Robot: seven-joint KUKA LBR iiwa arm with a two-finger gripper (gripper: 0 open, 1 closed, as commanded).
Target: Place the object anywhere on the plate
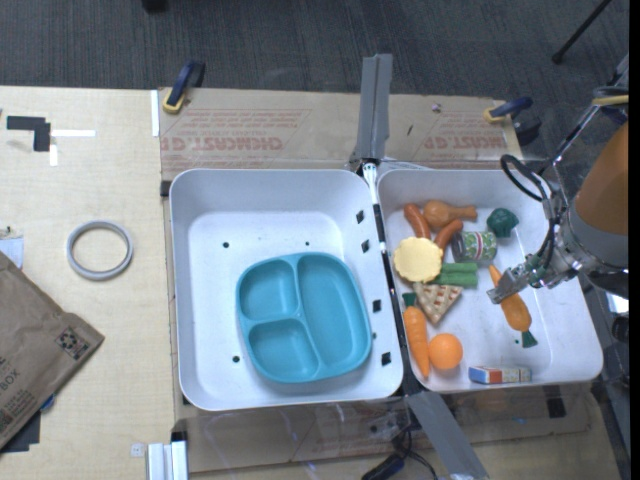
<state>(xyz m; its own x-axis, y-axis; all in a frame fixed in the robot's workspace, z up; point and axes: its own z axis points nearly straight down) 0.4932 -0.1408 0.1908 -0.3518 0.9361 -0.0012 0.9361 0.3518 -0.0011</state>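
Your tabletop (pixel 80 168) has a tape ring (pixel 100 249) on the left. Next comes the left bin (pixel 200 208) with the blue plate (pixel 303 316), and nothing sits on it yet. Then the right bin (pixel 570 358) holds toy food. Your gripper (pixel 512 282) hangs over a small carrot (pixel 516 313) there. You cannot tell if it grips. Other toys lie between it and the plate.

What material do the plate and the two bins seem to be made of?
The plate looks like moulded plastic: even teal colour, soft sheen, rounded dividers between three compartments. The bins look like thin white plastic, smooth with rounded corners, though painted metal cannot be excluded.
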